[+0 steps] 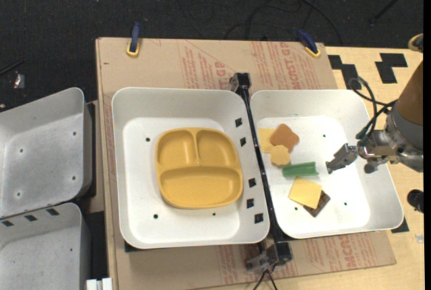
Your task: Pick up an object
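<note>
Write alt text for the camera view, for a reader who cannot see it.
The arm's tool hovers in the right bin, just right of a green stick, a yellow wedge and small orange and yellow pieces. The left bin holds a yellow divided plate.

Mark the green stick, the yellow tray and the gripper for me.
Green stick (299, 169), camera view, middle of its length.
Yellow tray (199, 168), camera view, ridge above its large front compartment.
Gripper (335, 163), camera view, at its dark fingertips.
</note>
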Action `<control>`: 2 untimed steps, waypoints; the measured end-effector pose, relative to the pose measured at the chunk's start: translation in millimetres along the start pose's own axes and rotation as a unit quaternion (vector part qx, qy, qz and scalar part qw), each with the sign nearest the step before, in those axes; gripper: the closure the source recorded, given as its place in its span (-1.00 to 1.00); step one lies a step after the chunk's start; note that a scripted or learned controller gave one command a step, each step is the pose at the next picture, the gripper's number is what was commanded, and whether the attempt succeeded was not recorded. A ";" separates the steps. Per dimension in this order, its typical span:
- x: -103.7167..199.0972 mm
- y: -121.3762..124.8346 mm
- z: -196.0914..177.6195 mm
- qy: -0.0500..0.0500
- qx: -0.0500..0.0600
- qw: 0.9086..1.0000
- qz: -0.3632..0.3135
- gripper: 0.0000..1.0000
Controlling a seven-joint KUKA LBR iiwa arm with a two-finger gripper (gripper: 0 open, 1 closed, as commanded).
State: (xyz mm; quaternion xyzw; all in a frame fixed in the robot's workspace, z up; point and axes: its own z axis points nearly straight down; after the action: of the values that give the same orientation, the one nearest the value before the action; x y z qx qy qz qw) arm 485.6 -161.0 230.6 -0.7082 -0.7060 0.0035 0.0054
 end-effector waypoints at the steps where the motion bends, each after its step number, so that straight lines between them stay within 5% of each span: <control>1: 0.5 2.6 -5.8 -0.001 -0.006 1.000 -0.002 -1.00; 2: -0.1 0.3 58.3 0.000 -0.003 1.000 -0.001 -1.00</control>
State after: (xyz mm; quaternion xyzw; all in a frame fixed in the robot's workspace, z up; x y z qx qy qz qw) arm 485.2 -160.9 172.3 -0.7077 -0.7066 0.0017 0.0030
